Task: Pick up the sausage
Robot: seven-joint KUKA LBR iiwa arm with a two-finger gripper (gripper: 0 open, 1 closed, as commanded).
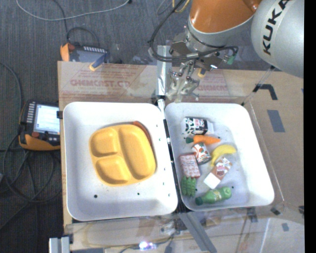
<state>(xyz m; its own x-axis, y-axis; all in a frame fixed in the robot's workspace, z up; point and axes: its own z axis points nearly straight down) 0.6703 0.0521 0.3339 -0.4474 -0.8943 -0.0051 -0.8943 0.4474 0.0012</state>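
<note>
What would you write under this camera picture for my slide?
Robot pincer hovers behind two white bins: a yellow tray in the left bin, toy food in the right bin.

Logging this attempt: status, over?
Gripper hovers past the bins' far edge. Likely sausage: red-brown sliver in left bin, at the yellow tray's far right corner. Tray hides most of it.

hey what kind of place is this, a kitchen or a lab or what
Most likely a robotics lab or test bench, not a kitchen. A KUKA arm hangs over two white bins, the food looks like toys, a teach pendant sits alongside, and loose cables run across the carpet.
</note>
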